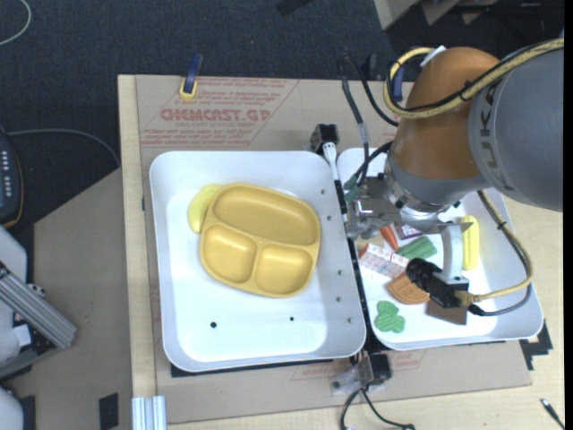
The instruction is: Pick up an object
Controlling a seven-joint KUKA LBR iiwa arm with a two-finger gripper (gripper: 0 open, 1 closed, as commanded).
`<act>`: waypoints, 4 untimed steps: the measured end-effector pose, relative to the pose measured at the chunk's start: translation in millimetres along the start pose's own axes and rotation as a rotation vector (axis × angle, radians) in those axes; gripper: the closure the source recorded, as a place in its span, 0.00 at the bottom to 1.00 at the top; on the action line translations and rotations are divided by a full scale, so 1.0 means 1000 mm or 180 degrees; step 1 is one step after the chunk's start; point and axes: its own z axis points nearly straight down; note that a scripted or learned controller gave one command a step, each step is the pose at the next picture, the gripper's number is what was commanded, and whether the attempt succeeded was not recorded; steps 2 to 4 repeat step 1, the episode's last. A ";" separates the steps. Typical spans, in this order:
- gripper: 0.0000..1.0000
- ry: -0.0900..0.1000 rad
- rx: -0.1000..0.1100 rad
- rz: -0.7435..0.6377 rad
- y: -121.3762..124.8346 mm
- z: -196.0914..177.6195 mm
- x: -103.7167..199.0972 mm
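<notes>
My gripper [383, 220] hangs low over the left part of the right bin [515, 316], under the grey and orange wrist that hides much of that bin. Just below it lie a red-and-white packet [382, 257], a dark green piece [422, 247] and a small red item [390, 237]. Nearer the front edge sit an orange-brown cookie-like disc [406, 290], a light green toy [389, 317] and a brown block [446, 311]. A yellow item [469, 242] lies to the right. Nothing is visibly held.
The left bin [179, 312] holds a yellow divided plate [260, 238] with a yellow piece [199, 206] tucked under its left edge. A cardboard sheet [224, 106] lies behind the bins. Cables run along the divider between the bins.
</notes>
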 end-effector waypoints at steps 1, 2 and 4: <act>1.00 0.0000 -0.0024 -0.0006 -0.003 -0.019 0.008; 1.00 0.0000 -0.0024 -0.0006 -0.003 -0.019 0.008; 1.00 0.0000 -0.0024 -0.0006 -0.003 -0.019 0.008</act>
